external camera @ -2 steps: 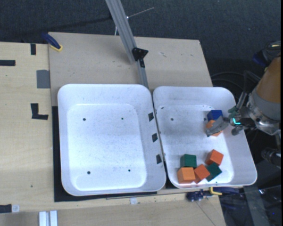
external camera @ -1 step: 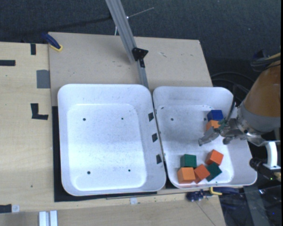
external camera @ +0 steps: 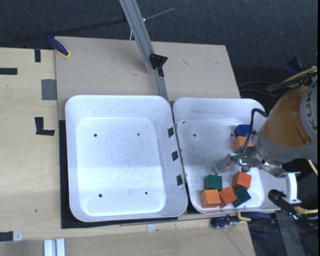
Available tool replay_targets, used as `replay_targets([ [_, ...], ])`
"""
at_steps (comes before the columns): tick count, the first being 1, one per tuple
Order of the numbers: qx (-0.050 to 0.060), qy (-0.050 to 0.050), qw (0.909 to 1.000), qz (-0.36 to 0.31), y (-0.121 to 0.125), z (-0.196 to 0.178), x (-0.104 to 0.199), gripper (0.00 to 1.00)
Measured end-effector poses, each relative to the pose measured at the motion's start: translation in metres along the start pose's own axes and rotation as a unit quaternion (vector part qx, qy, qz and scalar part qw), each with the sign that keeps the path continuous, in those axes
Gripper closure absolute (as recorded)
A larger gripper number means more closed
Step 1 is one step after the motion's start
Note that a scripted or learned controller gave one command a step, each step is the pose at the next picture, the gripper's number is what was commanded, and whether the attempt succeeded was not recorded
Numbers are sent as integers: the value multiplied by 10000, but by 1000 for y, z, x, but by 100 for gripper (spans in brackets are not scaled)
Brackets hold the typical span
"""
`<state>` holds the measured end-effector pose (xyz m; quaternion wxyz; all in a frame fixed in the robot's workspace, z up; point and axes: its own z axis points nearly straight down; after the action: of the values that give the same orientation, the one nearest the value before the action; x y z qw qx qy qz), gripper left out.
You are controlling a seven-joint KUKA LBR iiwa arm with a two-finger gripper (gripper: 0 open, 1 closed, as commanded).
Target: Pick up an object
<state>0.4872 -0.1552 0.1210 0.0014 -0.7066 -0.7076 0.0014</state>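
So the gripper (external camera: 236, 163) hangs in the right bin (external camera: 202, 108), can't tell its state; the green cube (external camera: 213, 182) sits just toward the bin's front-left of it.

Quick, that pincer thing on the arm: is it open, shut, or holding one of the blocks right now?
Pincer: cannot be told; it hangs in the right bin, just above the green block.

The grey two-finger gripper (external camera: 230, 163) hangs low in the right white bin (external camera: 202, 116), near small orange and green blocks (external camera: 224, 190); apparently nothing is gripped.
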Motion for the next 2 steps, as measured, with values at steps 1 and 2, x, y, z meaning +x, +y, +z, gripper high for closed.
replay_targets([
  [1,-25,-11,10000,0,1,30,0,0],
  [2,-13,5,10000,-3,0,20,1,100],
])
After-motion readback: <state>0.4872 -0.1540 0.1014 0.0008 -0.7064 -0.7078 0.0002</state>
